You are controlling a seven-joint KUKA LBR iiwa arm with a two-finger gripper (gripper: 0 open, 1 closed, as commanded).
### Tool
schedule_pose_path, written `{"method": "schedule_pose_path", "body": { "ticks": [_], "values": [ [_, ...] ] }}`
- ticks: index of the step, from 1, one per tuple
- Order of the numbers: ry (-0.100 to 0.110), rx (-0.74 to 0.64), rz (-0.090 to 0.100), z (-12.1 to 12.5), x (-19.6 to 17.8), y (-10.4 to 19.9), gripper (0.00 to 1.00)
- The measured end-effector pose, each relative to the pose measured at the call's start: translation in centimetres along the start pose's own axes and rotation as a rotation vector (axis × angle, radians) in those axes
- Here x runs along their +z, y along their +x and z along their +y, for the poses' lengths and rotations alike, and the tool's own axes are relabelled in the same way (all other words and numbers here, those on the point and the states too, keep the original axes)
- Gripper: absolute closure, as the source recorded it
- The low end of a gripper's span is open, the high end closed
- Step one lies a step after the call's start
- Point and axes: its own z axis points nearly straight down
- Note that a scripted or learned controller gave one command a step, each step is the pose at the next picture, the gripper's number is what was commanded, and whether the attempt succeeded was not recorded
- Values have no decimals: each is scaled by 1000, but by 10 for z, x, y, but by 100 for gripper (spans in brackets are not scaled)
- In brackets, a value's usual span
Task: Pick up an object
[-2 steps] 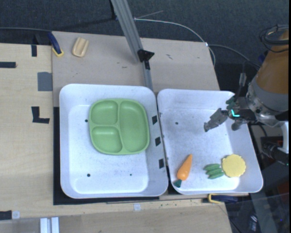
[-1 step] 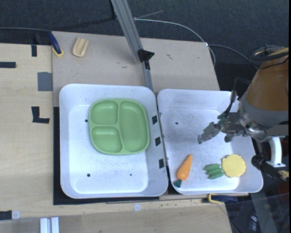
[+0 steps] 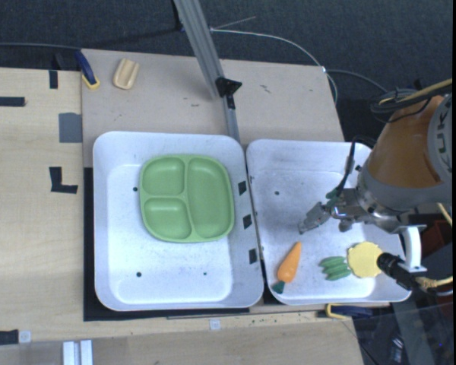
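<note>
An orange toy carrot [image 3: 289,261] lies near the front left of the right bin [image 3: 289,158]. A green pea pod [image 3: 335,266] and a yellow round toy [image 3: 364,259] lie at the bin's front right. My gripper [image 3: 317,218] hangs over the middle of the right bin, above and right of the carrot, pointing left. Nothing shows between its fingers. The grey and orange arm comes in from the right edge.
The left bin [image 3: 114,272] holds a green divided plate [image 3: 188,197]. A metal pole [image 3: 205,44] slants across the bench behind the bins. A small tan block [image 3: 125,74] and a blue-yellow item [image 3: 87,68] lie at the bench's far left.
</note>
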Motion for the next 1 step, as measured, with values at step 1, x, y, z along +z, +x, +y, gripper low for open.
{"method": "schedule_pose_path", "body": {
  "ticks": [1],
  "values": [
    [0,0,0,5,46,1,0]
  ]
}}
